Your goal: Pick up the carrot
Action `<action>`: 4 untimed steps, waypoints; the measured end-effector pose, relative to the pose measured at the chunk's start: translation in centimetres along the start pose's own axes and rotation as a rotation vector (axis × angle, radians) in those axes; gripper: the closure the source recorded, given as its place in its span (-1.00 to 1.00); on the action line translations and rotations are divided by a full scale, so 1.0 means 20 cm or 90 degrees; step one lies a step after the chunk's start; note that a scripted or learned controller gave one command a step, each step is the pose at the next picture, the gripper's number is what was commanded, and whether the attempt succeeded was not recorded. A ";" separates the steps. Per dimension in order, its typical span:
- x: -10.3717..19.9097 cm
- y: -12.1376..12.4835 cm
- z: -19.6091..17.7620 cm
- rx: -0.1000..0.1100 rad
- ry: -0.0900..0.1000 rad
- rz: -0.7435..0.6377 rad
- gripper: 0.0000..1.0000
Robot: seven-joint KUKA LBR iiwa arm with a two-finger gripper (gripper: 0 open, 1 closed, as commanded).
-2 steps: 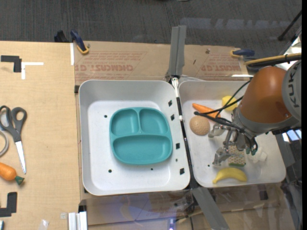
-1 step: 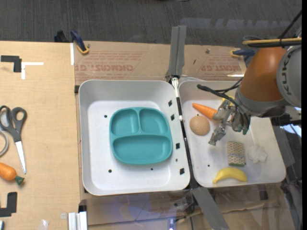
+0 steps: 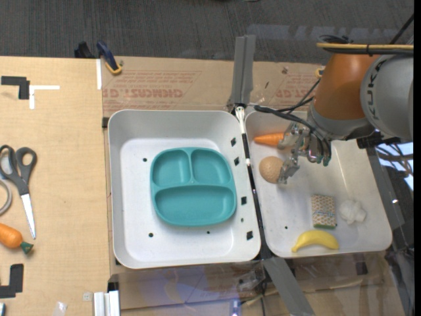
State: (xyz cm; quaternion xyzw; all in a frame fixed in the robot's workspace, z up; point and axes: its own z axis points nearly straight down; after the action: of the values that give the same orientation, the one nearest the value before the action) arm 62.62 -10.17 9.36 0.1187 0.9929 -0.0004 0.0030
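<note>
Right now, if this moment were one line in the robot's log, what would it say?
goal: pick up carrot | gripper: over right bin, beside egg | carrot: lying in bin, not held | status: pending

Carrot [image 3: 268,138] in right bin [image 3: 368,196], just beside arm's gripper [image 3: 295,158], near egg [image 3: 270,169].

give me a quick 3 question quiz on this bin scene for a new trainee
1. True or false: the carrot lies in the same bin as the teal plate.
2. Which lies nearest the front rim of the right bin? A) egg B) banana C) carrot
3. What tool lies on the wooden bench left of the bins?

Key
1. False. The carrot is in the right bin, beside the gripper; the plate is in the left bin.
2. B.
3. Scissors.
</note>
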 end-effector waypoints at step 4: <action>-0.12 0.04 0.03 0.015 0.028 0.649 -1.00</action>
State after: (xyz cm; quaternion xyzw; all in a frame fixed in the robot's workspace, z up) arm 65.06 -9.99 8.86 0.5878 0.8087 -0.0073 -0.0198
